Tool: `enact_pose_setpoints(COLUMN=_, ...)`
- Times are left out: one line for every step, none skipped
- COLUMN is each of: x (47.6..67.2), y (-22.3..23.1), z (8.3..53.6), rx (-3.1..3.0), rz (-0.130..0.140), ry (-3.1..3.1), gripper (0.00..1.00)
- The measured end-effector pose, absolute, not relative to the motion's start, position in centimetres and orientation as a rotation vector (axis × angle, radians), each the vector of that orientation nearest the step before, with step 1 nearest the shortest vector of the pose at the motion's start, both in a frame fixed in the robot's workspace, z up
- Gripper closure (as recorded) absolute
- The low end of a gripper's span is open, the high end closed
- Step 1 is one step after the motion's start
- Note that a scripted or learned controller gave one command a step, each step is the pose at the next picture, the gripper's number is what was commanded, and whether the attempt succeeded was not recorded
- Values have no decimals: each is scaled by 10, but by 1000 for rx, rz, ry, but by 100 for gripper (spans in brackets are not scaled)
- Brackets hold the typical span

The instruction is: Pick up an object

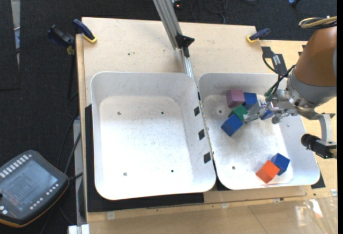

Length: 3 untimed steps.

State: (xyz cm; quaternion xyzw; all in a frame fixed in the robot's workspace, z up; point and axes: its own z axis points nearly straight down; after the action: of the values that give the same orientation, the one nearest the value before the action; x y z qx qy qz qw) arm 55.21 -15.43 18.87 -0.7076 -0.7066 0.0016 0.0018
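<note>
Cannot tell gripper (pixel 257 112) state beside green block (pixel 239 112), mid right bin (pixel 308 171); probably light, rigid; pinch flat sides.

Arm (pixel 316 66) reaching from right, wrist low, gripper (pixel 261 111) pointing left.

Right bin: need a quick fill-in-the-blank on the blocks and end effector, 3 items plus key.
1. All the blocks lie in the ____ bin.
2. The orange block touches a ____ block near that bin's front edge.
3. The end effector sits beside a cluster holding a pink block, a green block and ____ blue blocks.

Missing words: right; blue; two
</note>
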Motion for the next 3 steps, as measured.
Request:
enact_pose_setpoints(x=541, y=-153, z=132, rx=-2219, rz=6, ry=-2216, gripper=0)
enact_pose_setpoints(x=543, y=-154, z=146, rx=-2224, rz=-2, ry=-2222, gripper=100)
enact_pose_setpoints(x=541, y=-148, z=192, rx=-2223, rz=-5, ry=-2228, gripper=100)
